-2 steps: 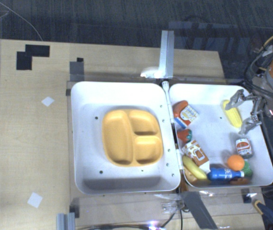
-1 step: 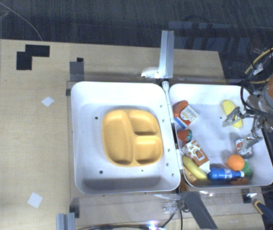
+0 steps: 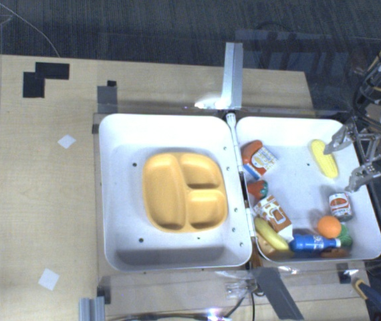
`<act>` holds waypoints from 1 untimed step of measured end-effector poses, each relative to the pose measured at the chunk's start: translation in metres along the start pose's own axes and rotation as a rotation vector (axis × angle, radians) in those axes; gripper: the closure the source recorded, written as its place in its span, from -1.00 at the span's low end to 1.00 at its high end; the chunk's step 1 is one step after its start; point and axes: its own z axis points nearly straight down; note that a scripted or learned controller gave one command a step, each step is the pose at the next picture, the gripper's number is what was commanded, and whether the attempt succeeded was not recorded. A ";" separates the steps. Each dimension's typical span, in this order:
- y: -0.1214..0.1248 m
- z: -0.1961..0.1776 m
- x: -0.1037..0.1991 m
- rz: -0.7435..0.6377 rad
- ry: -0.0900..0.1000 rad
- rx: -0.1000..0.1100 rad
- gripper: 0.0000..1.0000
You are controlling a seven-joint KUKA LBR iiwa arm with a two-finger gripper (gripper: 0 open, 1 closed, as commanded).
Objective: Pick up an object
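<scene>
My gripper [image 3: 349,159] hangs over the right edge of the right bin [image 3: 291,136], open, with nothing between its two fingers. A pale yellow corn-like piece [image 3: 324,158] lies just left of the fingers, apart from them. Below the gripper stands a small red and white can [image 3: 339,206]. Further toward the front sit an orange [image 3: 329,227] and a blue bottle [image 3: 314,243] lying on its side. Along the bin's left wall lie a red packet [image 3: 257,158], a small red and green item [image 3: 256,189], a printed carton [image 3: 274,212] and a banana [image 3: 271,235].
The left bin [image 3: 120,179] holds a yellow divided tray [image 3: 182,191]. A metal post [image 3: 233,72] rises behind the seam between the bins. Dark cables [image 3: 377,72] hang by the arm at the right.
</scene>
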 end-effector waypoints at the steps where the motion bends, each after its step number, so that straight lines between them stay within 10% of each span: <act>1: -0.014 0.119 0.039 -0.013 0.008 -0.005 -1.00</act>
